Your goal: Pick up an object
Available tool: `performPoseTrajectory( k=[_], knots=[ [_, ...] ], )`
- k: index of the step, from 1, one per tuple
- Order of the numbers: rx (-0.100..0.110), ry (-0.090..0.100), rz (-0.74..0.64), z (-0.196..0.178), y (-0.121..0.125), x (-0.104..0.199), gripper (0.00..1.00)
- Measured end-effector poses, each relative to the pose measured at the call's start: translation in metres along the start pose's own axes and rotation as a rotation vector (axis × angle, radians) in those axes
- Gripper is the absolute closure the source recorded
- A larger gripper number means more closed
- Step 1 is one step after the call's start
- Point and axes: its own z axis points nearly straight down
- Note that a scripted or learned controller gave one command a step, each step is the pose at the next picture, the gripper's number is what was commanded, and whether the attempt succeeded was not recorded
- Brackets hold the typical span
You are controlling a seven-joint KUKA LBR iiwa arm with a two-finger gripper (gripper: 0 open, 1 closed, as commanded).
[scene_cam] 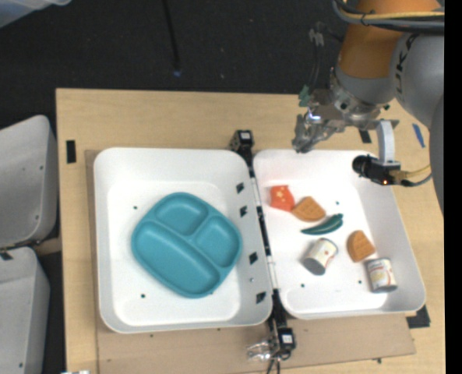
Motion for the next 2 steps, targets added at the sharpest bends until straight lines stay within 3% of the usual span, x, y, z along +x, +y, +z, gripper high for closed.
performPoseTrajectory(
  k=[2],
  knots=[
    [-0.001, 0.002, -0.002, 0.005, -0.014, 0.108, 1.00]
  ],
)
